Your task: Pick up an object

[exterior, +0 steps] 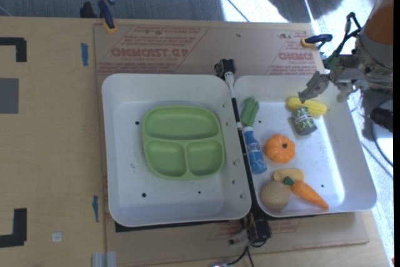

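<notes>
The right bin (350,159) holds several toy foods: a yellow corn cob (309,106), a small green jar (304,122), an orange pumpkin (280,148), a carrot (307,192), a beige round piece (274,195), a blue bottle (254,151) and a green vegetable (250,110). My gripper (327,90) hangs over the bin's far right corner, just above and right of the corn cob. It is open, with one finger (311,89) close over the corn, and nothing sits between the fingers.
The left bin (119,153) carries a green divided plate (183,141). A black and white clamp (225,69) sits on the wall between the bins. Blue and yellow clips (107,14) hold the cardboard's far edge.
</notes>
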Action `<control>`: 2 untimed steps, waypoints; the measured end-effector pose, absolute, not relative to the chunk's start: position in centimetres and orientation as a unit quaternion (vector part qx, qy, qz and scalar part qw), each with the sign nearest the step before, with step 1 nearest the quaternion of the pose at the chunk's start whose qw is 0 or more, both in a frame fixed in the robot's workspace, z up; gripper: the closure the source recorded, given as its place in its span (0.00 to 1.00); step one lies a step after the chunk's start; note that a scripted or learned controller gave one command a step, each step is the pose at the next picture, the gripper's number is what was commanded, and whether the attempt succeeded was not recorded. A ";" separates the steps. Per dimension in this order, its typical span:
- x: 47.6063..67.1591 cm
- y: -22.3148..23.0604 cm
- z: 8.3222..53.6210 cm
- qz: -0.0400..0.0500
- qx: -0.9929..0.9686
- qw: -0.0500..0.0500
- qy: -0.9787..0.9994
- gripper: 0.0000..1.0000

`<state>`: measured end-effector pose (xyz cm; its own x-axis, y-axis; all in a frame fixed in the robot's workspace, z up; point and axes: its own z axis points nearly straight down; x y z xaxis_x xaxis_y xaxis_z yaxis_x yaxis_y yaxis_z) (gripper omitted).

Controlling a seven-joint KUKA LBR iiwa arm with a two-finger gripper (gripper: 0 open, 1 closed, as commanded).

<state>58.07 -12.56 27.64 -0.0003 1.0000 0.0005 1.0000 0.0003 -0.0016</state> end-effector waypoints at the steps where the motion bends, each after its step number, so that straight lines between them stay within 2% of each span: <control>1: 60.4 -15.5 16.9 0.001 -0.707 0.001 -0.707 0.00; 2: 62.8 -19.1 8.6 -0.001 -0.707 -0.002 -0.707 0.00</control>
<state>62.79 -19.08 8.62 -0.0004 1.0000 -0.0011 1.0000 0.0004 0.0038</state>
